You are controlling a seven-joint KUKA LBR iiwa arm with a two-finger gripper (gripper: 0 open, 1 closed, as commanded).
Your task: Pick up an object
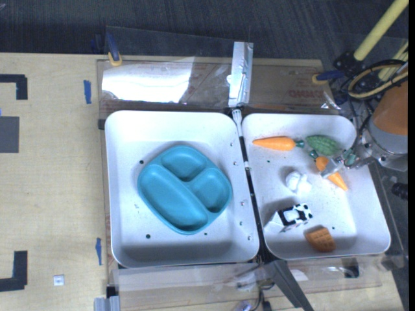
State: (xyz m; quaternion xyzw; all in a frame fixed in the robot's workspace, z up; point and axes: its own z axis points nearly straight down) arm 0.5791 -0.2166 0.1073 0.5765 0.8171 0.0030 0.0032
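The right bin (369, 238) holds several small objects. An orange carrot (275, 144) lies near its back wall, with a green leafy piece (324, 144) to its right. A white lump (297, 181) sits mid-bin. Toward the front lie a black-and-white toy cow (295, 216) and a brown bread-like piece (320, 238). My gripper (336, 168) reaches in from the right, low over the bin's back right part. Its tip is right at a small orange piece (338, 181), with another bit of orange (321, 163) on its left side. Whether that piece is held is unclear.
The left bin (123, 238) contains a blue divided plate (185, 188). A metal divider (241, 73) and a clear sheet (155, 83) stand behind the bins. Cables (369, 76) and a yellow pole (388, 19) are at the upper right, near the arm's orange band (395, 112).
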